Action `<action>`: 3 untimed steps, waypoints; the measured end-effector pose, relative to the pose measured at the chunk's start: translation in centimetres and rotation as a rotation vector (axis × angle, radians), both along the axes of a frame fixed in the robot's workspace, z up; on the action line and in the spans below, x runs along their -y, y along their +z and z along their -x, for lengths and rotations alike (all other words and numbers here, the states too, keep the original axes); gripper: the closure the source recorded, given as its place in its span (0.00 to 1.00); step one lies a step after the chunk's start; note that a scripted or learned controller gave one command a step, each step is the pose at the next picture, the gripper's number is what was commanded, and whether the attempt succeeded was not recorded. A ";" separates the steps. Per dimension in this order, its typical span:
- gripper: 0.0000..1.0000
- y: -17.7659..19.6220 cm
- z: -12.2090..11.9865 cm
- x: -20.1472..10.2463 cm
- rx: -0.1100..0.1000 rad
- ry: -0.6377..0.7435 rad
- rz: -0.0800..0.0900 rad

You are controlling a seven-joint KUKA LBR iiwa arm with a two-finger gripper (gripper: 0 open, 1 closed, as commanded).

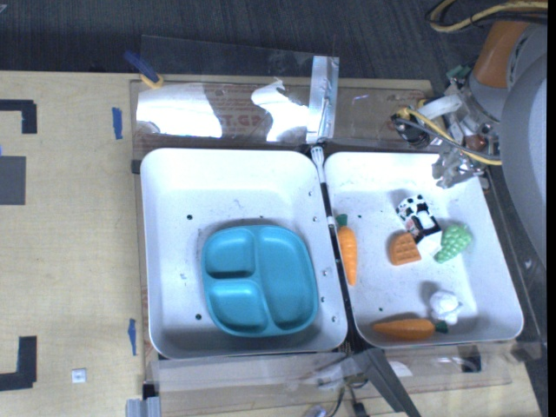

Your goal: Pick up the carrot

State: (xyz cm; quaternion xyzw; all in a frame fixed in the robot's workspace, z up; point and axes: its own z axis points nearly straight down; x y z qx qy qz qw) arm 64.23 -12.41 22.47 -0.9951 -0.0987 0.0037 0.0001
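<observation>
The carrot (347, 252) lay lengthwise along the right bin's (504, 259) left wall, down-left of the gripper (453, 170), whose grip couldn't be told.

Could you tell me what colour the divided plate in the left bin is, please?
The divided plate is turquoise blue, seen in the camera view.

One fixed camera high above the surface (61, 233), looking down at a slant, both white bins (165, 172) in frame, moderately near
</observation>
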 end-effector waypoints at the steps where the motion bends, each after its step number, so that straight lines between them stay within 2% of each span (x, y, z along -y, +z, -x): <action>1: 1.00 -0.1 1.3 -1.7 -0.003 0.335 -0.006; 2: 1.00 5.8 0.8 -2.5 0.003 0.033 -0.001; 3: 1.00 6.4 0.8 -2.6 -0.004 0.036 -0.001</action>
